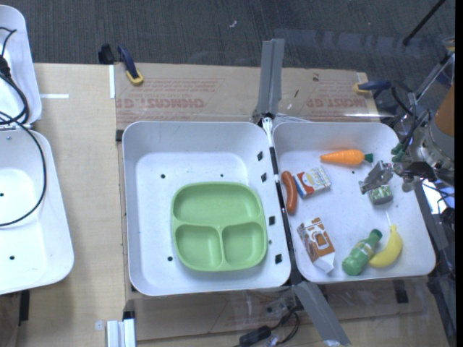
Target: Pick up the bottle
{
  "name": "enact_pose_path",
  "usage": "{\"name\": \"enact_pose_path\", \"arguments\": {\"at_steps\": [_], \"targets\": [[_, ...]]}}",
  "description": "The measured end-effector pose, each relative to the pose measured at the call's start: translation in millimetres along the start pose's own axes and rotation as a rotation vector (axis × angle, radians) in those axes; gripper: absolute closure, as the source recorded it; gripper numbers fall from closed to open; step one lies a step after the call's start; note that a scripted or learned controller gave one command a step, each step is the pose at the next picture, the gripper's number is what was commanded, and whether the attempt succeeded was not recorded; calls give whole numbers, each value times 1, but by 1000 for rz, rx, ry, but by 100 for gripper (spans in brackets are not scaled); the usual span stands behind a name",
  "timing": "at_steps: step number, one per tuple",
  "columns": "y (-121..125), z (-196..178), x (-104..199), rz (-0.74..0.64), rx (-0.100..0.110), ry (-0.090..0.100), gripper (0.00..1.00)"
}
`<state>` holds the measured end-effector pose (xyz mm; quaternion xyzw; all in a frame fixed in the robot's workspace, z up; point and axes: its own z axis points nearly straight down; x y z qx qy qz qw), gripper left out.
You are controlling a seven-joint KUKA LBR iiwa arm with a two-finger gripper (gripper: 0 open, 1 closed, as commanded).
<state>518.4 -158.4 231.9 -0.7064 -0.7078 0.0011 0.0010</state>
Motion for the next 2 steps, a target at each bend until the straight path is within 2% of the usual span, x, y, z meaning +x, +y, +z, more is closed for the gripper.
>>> {"name": "enact_pose_path", "arguments": {"at_steps": [1, 2], "targets": [[-33, 90, -44, -209, -1, 1, 0], [-41, 141, -20, -154, -1, 1, 0]]}}
